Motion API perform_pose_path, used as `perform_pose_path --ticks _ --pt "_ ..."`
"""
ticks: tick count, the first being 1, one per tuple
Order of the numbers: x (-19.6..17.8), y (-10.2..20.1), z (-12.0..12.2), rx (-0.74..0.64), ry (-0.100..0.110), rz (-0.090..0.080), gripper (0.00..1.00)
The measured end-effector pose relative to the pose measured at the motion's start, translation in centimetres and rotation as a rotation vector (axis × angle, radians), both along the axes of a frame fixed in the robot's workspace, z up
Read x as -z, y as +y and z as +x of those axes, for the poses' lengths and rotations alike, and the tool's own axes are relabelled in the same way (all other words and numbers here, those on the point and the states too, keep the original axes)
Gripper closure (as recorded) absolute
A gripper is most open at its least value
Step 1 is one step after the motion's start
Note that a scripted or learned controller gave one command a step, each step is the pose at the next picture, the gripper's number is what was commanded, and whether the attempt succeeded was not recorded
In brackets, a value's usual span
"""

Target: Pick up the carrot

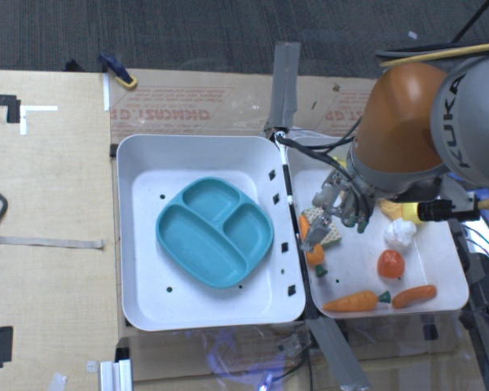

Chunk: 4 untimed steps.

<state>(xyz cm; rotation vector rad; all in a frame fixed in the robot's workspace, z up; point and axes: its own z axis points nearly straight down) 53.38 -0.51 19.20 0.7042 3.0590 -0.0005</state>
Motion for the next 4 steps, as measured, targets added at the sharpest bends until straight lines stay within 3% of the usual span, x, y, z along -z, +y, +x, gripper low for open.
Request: perform_pose_path --ticks 3,4 --pt "0.0 0.0 0.0 0.0 0.0 0.0 0.0" --pt "7.4 -9.2 0.3 -0.11 0.0 0.0 0.0"
